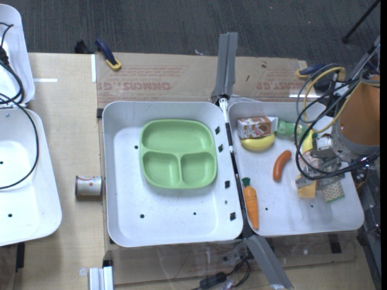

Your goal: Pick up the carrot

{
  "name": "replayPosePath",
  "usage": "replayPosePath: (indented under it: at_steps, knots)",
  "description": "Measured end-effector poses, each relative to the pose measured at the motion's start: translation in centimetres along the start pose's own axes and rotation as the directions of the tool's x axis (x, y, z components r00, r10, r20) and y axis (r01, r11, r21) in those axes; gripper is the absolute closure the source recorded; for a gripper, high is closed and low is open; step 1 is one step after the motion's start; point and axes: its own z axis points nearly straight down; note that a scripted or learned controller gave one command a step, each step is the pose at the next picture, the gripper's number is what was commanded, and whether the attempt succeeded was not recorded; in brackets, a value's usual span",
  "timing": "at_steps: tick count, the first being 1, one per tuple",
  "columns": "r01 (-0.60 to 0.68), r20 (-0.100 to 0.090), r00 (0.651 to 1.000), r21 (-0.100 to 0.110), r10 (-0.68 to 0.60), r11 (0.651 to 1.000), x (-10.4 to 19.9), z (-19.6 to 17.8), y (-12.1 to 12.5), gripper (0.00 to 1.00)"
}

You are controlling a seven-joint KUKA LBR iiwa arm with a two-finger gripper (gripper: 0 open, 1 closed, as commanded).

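Observation:
The carrot (251, 205), orange with a green top, lies along the left wall of the right bin (284, 222), near its front corner. Its green end points toward the back. My gripper (315, 169) hangs over the right side of that bin, below the arm's orange band (364, 115) and wrapped in cables. It is well to the right of the carrot and not touching it. Nothing shows in its grasp.
The right bin also holds a red sausage (281, 165), a banana (258, 142), a small carton (254, 127), a yellow cheese wedge (306, 190) and a grey speckled block (332, 191). A green divided plate (179, 154) sits in the left bin (121, 210).

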Motion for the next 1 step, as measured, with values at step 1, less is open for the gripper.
replayPosePath:
  at_steps: [1]
  knots:
    - [-0.158, -0.007, 0.987, 0.0, 0.158, 0.987, -5.51, -13.91, 0.05, 1.0]
